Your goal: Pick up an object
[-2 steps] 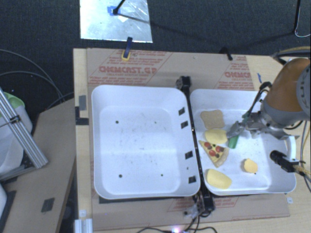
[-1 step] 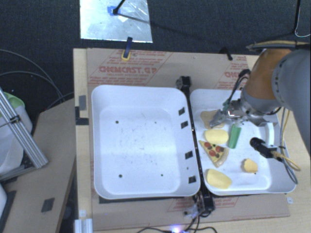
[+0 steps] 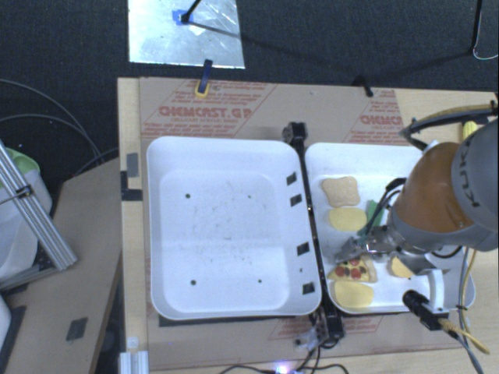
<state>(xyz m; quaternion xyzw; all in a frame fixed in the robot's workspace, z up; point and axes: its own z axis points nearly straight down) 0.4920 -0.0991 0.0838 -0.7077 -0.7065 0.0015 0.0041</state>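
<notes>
Bench (image 3: 234, 104) of printed board, two white bins (image 3: 226, 224), dark floor (image 3: 351, 22).

Board (image 3: 257, 104) under the bins carries red print: "CHEMCAST GP", legible just above the left bin's (image 3: 226, 150) top rim. Same print repeats upside down on the board above the right bin (image 3: 366, 154), partly cut off. Arm (image 3: 468, 185) at right edge of right bin shows partial letters "KU", rest out of frame. No other readable text.
</notes>
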